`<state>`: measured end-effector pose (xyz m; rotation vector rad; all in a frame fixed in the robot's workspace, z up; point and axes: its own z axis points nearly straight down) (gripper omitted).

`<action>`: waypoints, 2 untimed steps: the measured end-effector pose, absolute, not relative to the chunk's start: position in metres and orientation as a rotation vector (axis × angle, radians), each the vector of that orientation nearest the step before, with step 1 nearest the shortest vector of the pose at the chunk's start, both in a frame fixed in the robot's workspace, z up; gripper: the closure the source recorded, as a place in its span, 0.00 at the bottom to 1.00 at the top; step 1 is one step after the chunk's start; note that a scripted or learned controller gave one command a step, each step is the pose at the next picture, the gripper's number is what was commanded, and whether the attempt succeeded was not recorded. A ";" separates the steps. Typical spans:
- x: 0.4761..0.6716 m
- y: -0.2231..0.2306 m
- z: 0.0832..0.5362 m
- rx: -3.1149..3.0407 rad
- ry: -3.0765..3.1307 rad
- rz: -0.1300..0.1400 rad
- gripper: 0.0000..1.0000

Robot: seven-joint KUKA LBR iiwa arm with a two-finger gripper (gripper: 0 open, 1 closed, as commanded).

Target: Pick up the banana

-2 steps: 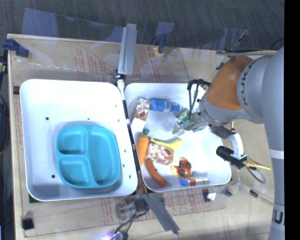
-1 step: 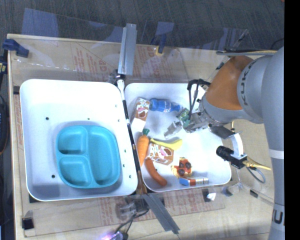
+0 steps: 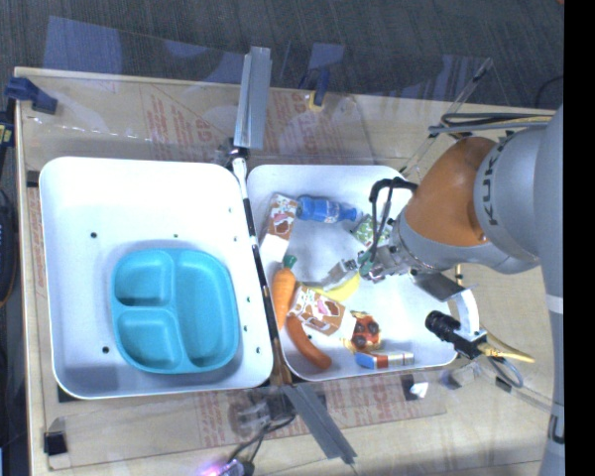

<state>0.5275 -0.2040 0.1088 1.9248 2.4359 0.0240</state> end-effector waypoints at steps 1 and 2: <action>0.528 -0.203 0.118 1.918 2.444 0.022 1.00; 0.528 -0.203 0.118 1.918 2.444 0.022 0.00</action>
